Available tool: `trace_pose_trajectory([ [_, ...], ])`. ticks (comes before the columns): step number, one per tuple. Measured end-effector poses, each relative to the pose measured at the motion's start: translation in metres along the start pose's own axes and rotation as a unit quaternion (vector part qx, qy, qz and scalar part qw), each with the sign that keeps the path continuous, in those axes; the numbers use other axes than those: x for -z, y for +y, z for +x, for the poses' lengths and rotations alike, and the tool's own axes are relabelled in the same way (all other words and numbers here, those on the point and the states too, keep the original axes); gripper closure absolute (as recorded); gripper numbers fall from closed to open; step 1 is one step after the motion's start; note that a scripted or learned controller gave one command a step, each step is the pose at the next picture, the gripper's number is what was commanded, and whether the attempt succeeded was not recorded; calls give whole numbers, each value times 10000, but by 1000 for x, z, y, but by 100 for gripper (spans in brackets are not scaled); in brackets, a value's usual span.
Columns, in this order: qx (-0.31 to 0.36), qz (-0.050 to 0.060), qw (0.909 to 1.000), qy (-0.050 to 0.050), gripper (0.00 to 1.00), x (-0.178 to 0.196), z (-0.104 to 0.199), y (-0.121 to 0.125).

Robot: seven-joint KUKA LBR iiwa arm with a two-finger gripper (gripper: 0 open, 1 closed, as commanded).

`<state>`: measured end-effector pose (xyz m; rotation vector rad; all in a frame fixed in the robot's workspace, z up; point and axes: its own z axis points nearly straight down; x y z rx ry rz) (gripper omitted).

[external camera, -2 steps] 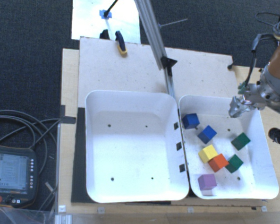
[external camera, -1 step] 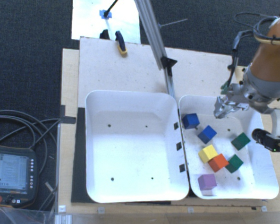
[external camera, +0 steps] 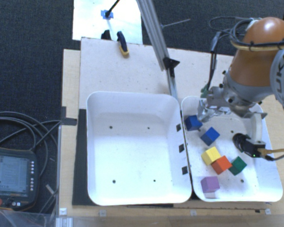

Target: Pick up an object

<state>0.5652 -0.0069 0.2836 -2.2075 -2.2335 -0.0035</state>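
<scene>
Several small blocks lie in the right bin (external camera: 267, 188): a dark blue block (external camera: 193, 123) near the bin's left wall, a second blue block (external camera: 210, 136), a yellow block (external camera: 210, 155), an orange block (external camera: 221, 164), a green block (external camera: 237, 165) and a purple block (external camera: 210, 184) at the front. My gripper (external camera: 205, 113) hangs over the back left of this bin, just right of and above the dark blue block. Nothing shows between its fingers.
The left bin (external camera: 135, 148) sits beside the right one, sharing a middle wall. A slanted metal rail (external camera: 158, 37) runs down to the bins' back edge. A teach pendant (external camera: 11, 177) with cables lies at the far left.
</scene>
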Motion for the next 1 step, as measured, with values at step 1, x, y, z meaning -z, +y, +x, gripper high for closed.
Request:
trace_pose_trajectory([
  [1, 0, 5, 10000, 1, 100, -20, 58, -5],
])
